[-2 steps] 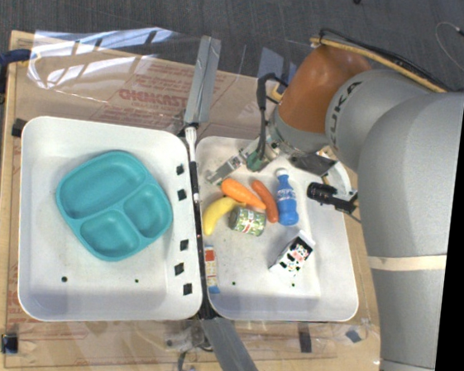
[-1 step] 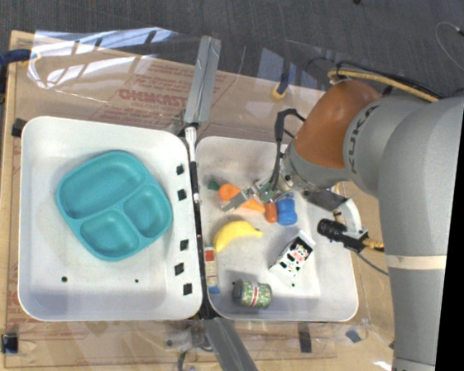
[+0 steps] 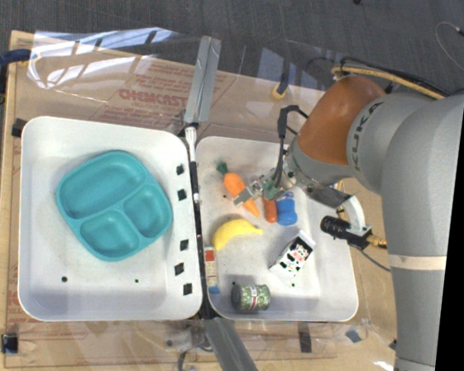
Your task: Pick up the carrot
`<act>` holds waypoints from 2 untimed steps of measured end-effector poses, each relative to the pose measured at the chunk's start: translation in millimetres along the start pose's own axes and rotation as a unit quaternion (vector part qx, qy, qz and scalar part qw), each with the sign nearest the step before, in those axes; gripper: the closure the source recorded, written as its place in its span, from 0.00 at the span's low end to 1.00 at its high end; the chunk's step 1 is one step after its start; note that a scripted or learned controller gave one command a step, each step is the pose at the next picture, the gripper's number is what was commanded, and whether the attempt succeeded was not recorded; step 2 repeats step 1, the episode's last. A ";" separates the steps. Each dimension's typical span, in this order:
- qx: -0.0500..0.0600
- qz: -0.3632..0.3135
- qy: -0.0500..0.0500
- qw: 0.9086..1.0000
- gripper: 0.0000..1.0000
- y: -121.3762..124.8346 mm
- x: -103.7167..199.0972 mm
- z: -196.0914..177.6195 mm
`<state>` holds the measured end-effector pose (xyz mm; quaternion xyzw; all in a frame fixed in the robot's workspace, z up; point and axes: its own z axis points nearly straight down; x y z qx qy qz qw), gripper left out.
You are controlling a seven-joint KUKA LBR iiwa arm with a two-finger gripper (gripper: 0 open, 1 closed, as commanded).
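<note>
Bulky grey arm, orange wrist band, black lettering, thin black cable

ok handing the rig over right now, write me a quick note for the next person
Gripper: low in the right bin, among the toys near the carrot; fingers too cluttered to read.
Carrot: lying in the right bin's upper left, on the floor, not seen between the fingers.
Nearby: blue block, banana, can, cow-print carton. Teal tray sits in the left bin.
Done: approach only.
Left: grasp the carrot and lift it.
</note>
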<state>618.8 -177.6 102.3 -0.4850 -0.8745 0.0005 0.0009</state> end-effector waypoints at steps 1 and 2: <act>-0.001 0.136 -0.001 0.991 1.00 -8.1 -22.5 -79.2; -0.001 0.136 -0.001 0.991 1.00 -8.1 -22.5 -79.2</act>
